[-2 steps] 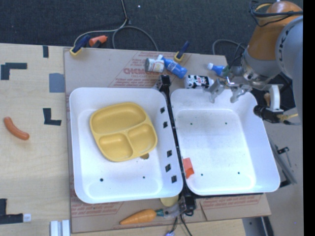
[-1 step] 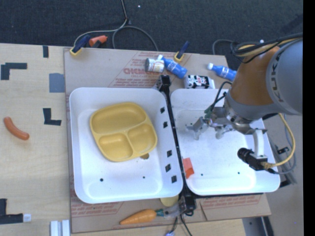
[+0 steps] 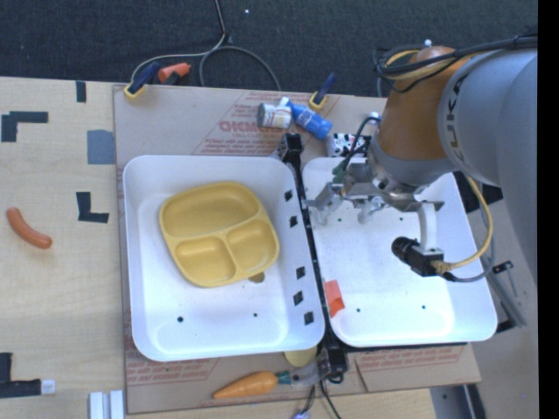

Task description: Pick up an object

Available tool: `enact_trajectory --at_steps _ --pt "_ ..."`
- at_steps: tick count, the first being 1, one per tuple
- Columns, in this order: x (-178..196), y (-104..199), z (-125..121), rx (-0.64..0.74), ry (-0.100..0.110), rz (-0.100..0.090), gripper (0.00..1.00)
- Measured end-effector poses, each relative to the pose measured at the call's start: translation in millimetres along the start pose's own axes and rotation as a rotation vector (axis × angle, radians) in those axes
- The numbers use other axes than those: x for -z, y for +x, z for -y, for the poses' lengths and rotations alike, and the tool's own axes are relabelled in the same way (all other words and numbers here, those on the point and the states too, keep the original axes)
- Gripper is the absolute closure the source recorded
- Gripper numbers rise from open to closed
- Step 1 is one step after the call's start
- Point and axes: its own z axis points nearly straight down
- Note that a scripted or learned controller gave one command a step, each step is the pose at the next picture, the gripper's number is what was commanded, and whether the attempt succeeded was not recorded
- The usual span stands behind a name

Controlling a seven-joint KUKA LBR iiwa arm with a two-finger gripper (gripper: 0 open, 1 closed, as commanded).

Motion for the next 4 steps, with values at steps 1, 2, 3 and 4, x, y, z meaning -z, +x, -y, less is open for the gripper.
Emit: enact_trajectory --at_steps 1,2,3,4 --pt "28 -62 -73 -0.008 -0.005 0.006 0.00" --pt "-22 4 -31 -0.002 0.010 -0.001 0.00" --pt "-47 -70 -74 -0.010 0.002 0.005 0.00" --pt "-18 26 88 -0.001 0.012 -0.004 0.00"
